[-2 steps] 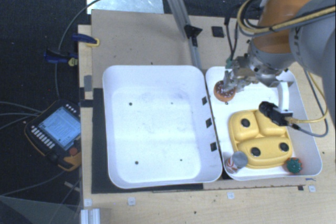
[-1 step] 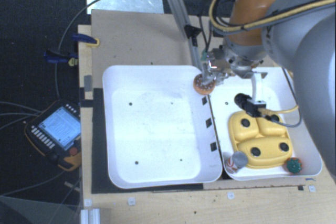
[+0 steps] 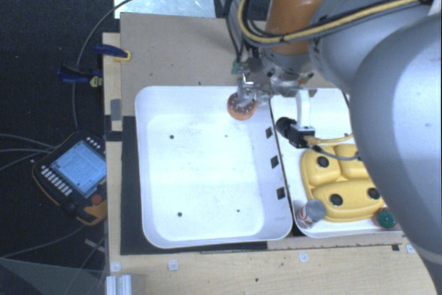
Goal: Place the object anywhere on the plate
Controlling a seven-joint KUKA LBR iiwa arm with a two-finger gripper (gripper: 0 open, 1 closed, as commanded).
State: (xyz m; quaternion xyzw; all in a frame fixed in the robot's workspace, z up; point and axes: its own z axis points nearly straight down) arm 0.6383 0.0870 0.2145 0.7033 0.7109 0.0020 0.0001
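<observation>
- Small round brown-and-pink object [image 3: 241, 108], doughnut-like in shape, sits at the far right corner of the left white bin [image 3: 200, 169], directly under the gripper [image 3: 245, 90].
- Metal 2-finger gripper reaches down to the object's top edge; whether it is wide, narrow or actually clamped on the object cannot be told from this slanted view.
- Yellow moulded plastic plate [image 3: 338, 179] with dark spots lies in the right white bin [image 3: 324, 121], well apart from the object and across the divider between the 2 bins.
- Likely handling: the object looks light and rigid, perhaps a toy; a smooth rounded rim could slip, so pinching across its width near the middle seems safest.
- A small grey knob [image 3: 314, 211] and a green bead-like piece [image 3: 385, 220] sit at the plate's near edge.
</observation>
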